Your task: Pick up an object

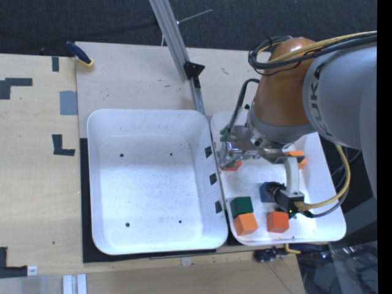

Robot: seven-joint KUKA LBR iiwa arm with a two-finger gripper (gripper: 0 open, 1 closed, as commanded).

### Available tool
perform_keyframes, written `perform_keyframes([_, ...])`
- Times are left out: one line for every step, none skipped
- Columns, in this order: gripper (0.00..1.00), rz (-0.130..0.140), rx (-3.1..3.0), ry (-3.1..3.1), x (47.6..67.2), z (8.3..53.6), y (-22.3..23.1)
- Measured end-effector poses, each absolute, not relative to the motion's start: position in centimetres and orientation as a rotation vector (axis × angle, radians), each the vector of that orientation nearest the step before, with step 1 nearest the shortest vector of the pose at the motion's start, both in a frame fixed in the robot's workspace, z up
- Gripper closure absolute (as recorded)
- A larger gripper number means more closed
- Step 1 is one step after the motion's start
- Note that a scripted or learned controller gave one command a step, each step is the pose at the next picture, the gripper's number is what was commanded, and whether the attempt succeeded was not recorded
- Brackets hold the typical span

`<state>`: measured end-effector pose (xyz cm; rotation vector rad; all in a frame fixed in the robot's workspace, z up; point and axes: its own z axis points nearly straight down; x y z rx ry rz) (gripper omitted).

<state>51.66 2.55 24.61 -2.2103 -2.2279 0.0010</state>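
In the right bin, near its front edge, lie a green block, an orange block touching it, and a second orange block just beside; a dark blue object lies behind them. The left bin adjoins it. The gripper hangs over the right bin's left rear part, above a small orange piece; whether it grips anything cannot be told.

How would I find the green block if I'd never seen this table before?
Look at the right bin, the smaller white tray under the grey and orange arm. Near its front left corner sits the green block, touching an orange block just in front of it. It is the one green thing among orange and blue pieces.
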Motion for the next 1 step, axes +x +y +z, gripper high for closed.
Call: perform_keyframes([1.00, 0.004, -2.211, -2.226, 50.20, 23.03, 8.07])
